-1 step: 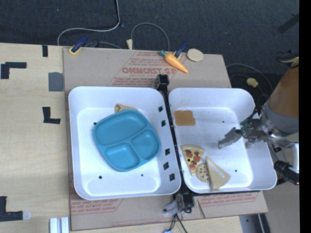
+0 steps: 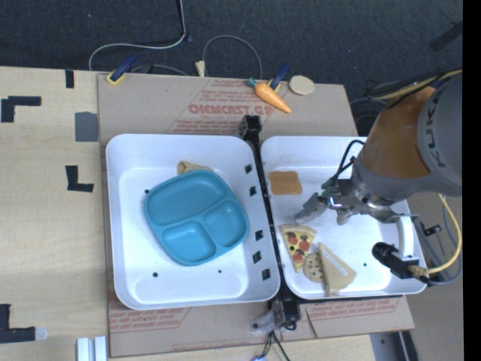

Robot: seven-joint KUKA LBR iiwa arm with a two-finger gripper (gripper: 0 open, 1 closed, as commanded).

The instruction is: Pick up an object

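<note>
A blue three-compartment plastic plate (image 2: 197,218) is seen in the left white bin (image 2: 120,201), with a tan flat piece (image 2: 192,168) tucked under its far edge. In the right white bin (image 2: 301,150), a brown square toast-like slice (image 2: 285,183) is placed near the divider, and a pizza slice toy (image 2: 299,245), a cookie-like piece (image 2: 313,265) and a tan wedge (image 2: 336,268) are clustered at the near side. The grey two-finger gripper (image 2: 325,205) is positioned over the right bin between toast and pizza, fingers spread, nothing gripped; an orange toy carrot (image 2: 271,96) and a beige disc (image 2: 301,86) are left on the cardboard (image 2: 150,104) behind the bins.
</note>
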